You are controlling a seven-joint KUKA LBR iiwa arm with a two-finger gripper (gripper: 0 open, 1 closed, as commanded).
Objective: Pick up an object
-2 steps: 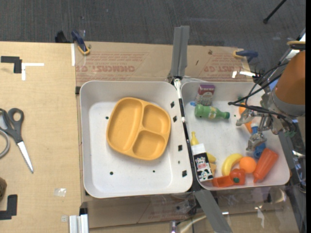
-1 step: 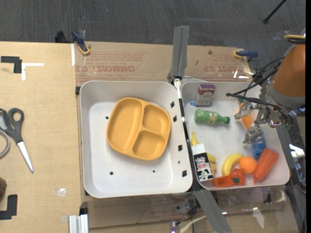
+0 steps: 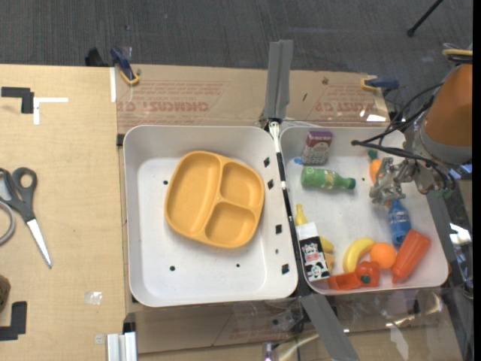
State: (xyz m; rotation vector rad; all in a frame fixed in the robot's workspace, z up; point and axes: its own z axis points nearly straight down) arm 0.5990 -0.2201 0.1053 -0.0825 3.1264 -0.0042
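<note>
Along the front edge of the right bin [image 3: 440,277] lies a row of toy food: a red piece [image 3: 355,278] at the front, a banana [image 3: 358,253] just behind it, an orange ball [image 3: 382,255] touching the banana's right side, and a tilted orange carrot-like piece [image 3: 410,256] in the front right corner. A small milk carton with a black-and-white cow print [image 3: 313,258] lies against the bin's left wall, with a little yellow-capped bottle [image 3: 301,216] just behind it. Towards the back edge, a green bottle [image 3: 325,178] lies on its side, and a purple and white box [image 3: 318,147] stands in the back left corner. A blue bottle [image 3: 399,222] lies near the right wall.

The gripper [image 3: 385,188] hangs over the right half of this bin, just behind the blue bottle and beside a small orange item [image 3: 374,168]. Whether its fingers are spread or closed cannot be told, and no object is visibly between them.

The left bin [image 3: 143,269] carries a yellow divided plate [image 3: 215,198] at its middle. On the bench's left edge lies a pair of scissors [image 3: 27,209].
</note>
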